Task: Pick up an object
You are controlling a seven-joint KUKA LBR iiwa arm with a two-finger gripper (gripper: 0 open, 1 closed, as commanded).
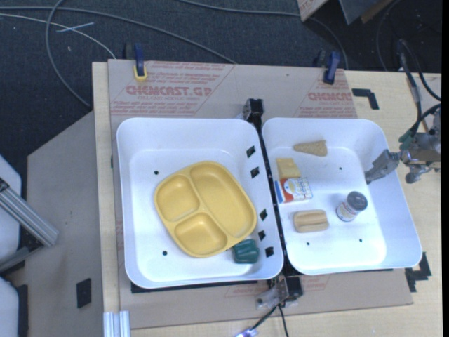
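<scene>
Bench: left bin [133, 188] holds yellow tray [205, 208]; right bin [393, 223], small can [351, 206].

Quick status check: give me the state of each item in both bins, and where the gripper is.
Yellow divided plate: flat, left bin.
Green object: beside plate's near corner.
Tan wedge: right bin, far side.
Small box: lying flat.
Tan block: lying flat.
Small can: tipped.
Gripper: over right bin's rim, holding nothing.

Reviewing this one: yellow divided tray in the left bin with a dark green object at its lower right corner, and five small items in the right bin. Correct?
Not quite: the camera view shows four small items in the right bin, not five. The yellow divided tray is in the left bin, with the dark green object at its lower right corner.
</scene>
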